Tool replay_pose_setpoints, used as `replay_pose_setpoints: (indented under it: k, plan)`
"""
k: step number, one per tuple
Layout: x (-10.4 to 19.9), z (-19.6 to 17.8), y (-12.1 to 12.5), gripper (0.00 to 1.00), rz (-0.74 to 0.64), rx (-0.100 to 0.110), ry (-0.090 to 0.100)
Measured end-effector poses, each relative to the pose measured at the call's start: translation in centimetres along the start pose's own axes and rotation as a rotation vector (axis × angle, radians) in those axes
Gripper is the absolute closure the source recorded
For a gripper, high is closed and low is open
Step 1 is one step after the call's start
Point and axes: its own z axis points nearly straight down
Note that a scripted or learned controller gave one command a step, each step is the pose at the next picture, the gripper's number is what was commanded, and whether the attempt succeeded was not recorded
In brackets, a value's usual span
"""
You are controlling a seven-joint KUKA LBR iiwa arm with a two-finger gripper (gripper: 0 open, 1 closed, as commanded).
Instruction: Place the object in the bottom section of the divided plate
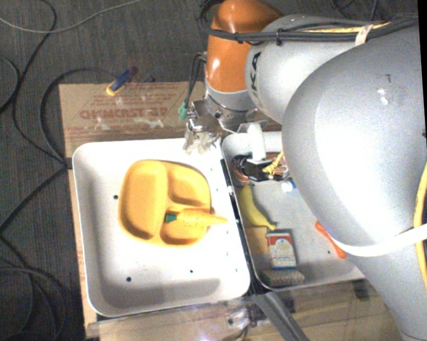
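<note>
The carrot lies across the divided plate's bottom section, long axis left-right, well below the gripper; jaws state unclear.

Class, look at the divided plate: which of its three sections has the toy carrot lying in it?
The lower right section of the yellow plate. The carrot lies across it, tip poking over the rim; the large left and upper right sections hold nothing.

Arm: my grey arm reaches in from the right; orange band uppermost
Gripper: my gripper points down-left
</note>
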Motion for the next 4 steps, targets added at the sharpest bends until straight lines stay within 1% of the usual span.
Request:
replay_pose_setpoints:
  k: [1,2,3,4]
  plan:
    - [1.1,-14.9,0.2,1.00,-0.208,-0.003,0.000]
    - [-1.4,-25.1,-0.1,1.00,0.212,-0.002,0.002]
    - [8.0,-25.1,0.8,1.00,0.373,0.000,0.002]
    - [4.4,-25.1,0.5,1.00,0.311,0.000,0.001]
